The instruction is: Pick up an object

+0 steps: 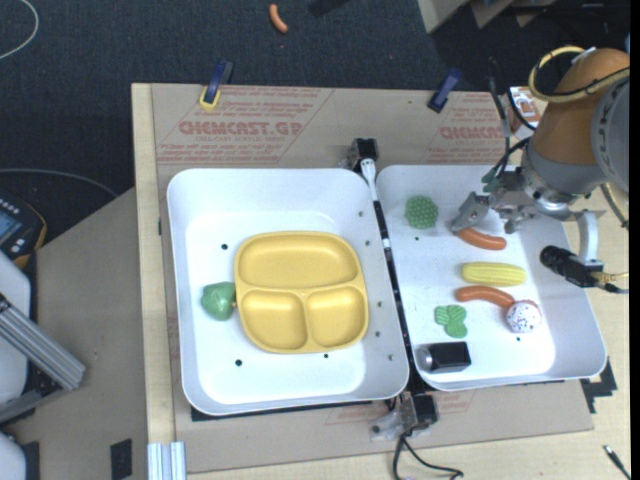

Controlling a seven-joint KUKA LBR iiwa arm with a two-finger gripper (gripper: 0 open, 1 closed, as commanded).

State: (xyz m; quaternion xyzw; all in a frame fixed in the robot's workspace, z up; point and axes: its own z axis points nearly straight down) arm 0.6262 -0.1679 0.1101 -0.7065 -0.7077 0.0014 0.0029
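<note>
Dark carpet lies around a pale wooden surface (300, 118) covered with brown printed cardboard, held by a yellow clamp (213, 86) and a blue clamp (443, 92) at the far edge. A small orange item (278, 18) lies on the carpet beyond.

Two shallow white plastic bins with rounded corners sit side by side. The left bin (200, 268) holds a smooth yellow divided plate (300, 290) with three compartments, and a lumpy green toy vegetable (218, 300) touching its left edge.

The right bin (570, 348) holds a round knobbly green ball (421, 211) near the far left corner, a glossy orange-red sausage (482, 237), a ridged yellow corn cob (493, 273), a second sausage (485, 295) just below it, a white speckled ball (522, 316) touching that sausage's right end, a small green leafy piece (451, 318), and a black rectangular block (449, 356) by the near wall.

The grey arm with its orange band (585, 88) reaches in from the right, wrist bent downward. The gripper (486, 217) hangs low over the far part of the right bin, right above the upper sausage; I cannot tell whether the jaws are released or clenched, and nothing visibly sits between them
</note>
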